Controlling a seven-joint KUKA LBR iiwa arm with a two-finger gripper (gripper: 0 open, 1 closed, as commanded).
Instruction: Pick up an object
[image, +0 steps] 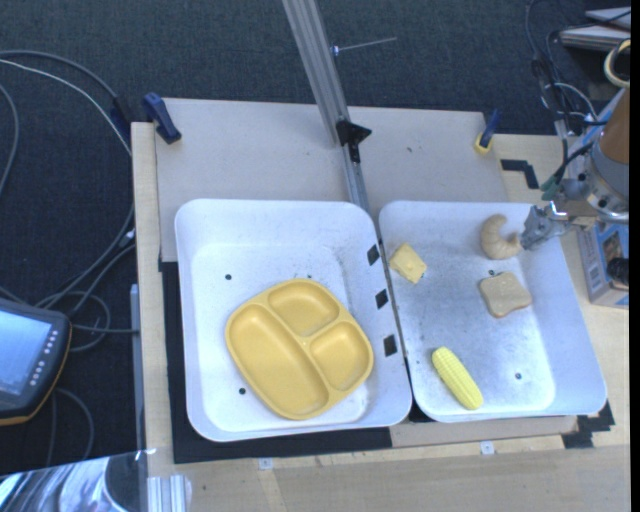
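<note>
In the right bin (560, 385) lie a pale yellow cheese wedge (407, 264), a curved tan croissant-like piece (495, 236), a tan bread slice (504, 294) and a yellow corn cob (457, 377). My gripper (537, 227) hangs at the bin's far right edge, just to the right of the curved tan piece and close to touching it. Nothing shows between its fingers. The arm comes in from the right edge of the view.
The left bin (200, 240) holds a yellow divided plate (299, 346). A metal pole (322, 70) rises behind the two bins. Blue clamps (160, 116) sit on the bench's back corners, and cables trail on the floor at left.
</note>
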